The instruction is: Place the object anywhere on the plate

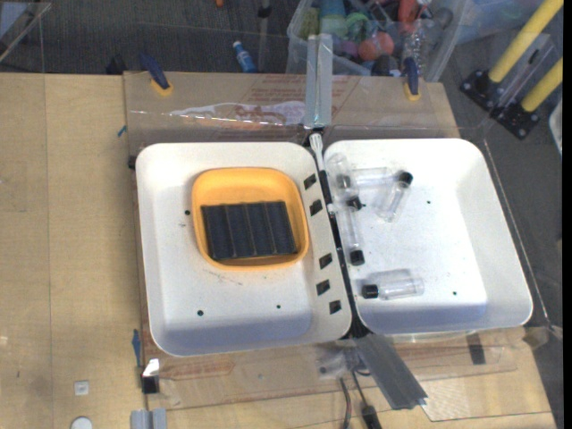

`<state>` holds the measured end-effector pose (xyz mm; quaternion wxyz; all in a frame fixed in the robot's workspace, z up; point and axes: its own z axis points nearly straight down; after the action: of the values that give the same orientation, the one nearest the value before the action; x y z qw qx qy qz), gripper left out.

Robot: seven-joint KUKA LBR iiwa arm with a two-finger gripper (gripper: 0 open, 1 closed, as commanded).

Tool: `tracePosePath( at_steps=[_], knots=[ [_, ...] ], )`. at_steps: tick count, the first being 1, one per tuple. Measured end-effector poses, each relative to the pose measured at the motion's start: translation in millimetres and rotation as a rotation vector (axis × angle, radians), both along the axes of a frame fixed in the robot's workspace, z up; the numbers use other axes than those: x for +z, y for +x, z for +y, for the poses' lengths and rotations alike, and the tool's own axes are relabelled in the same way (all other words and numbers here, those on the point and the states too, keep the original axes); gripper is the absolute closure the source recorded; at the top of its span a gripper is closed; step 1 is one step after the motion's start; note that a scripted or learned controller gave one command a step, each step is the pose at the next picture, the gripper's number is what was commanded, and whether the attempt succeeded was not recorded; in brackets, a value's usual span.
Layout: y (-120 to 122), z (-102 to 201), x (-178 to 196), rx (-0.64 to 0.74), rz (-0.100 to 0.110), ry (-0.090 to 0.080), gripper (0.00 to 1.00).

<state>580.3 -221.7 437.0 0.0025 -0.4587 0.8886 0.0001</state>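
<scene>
The clear vials [375,190] near the right bin's [465,239] left wall blur into the white floor, so their count and outlines are unsure; a storage tub [384,12] is cut by the top edge

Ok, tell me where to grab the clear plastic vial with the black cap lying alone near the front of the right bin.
Grip the clear plastic vial across the middle of its tube, coming straight down from above. It lies flat and apart from the other vials, cap toward the divider, so fingers closing front-to-back would probably span its narrow width.
</scene>
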Motion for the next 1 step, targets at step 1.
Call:
tracePosePath(
  at_steps=[1],
  knots=[
    [-39.8, -1.9, -0.7, 0.345, 0.002, 0.000, 1.00]
  ],
)
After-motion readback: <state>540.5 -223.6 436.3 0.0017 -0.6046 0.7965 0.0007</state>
